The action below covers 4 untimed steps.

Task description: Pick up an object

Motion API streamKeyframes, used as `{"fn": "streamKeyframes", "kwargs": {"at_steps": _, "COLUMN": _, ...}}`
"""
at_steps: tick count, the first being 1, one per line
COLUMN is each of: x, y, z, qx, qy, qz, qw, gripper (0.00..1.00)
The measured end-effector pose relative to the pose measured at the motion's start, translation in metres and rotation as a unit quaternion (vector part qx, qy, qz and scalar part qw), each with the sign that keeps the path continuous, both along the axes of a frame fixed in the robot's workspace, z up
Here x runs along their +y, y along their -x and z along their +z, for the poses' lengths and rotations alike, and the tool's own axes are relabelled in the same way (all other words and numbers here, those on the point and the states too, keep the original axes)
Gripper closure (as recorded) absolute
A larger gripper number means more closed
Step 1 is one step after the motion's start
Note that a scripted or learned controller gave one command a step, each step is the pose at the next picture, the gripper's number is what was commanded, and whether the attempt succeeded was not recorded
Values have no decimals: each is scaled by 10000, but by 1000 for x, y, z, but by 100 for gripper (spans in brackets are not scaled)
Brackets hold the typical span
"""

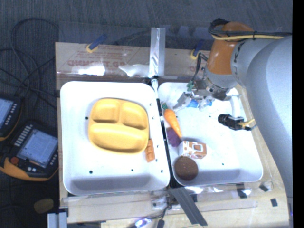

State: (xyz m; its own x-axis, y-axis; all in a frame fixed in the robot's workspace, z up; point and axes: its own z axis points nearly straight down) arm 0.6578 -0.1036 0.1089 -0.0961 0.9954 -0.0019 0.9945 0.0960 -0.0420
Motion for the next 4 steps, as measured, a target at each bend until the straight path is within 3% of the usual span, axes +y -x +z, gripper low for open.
{"fn": "streamKeyframes", "kwargs": {"at_steps": 1, "x": 41, "y": -11, "z": 75, "qx": -203, "qy": -32, "qz": 871, "qw": 9960, "gripper": 0}}
{"fn": "streamKeyframes", "kwargs": {"at_steps": 2, "x": -22, "y": -10, "z": -21, "qx": -172, "qy": -67, "qz": 1665, "qw": 9859, "gripper": 0}}
{"fn": "streamKeyframes", "kwargs": {"at_steps": 3, "x": -32, "y": 45, "z": -19, "qx": -255, "qy": -44, "qz": 1120, "qw": 9934, "gripper": 0}}
{"fn": "streamKeyframes", "kwargs": {"at_steps": 4, "x": -19, "y": 25, "z": -20, "qx": -252, "qy": -27, "qz": 1025, "qw": 9944, "gripper": 0}}
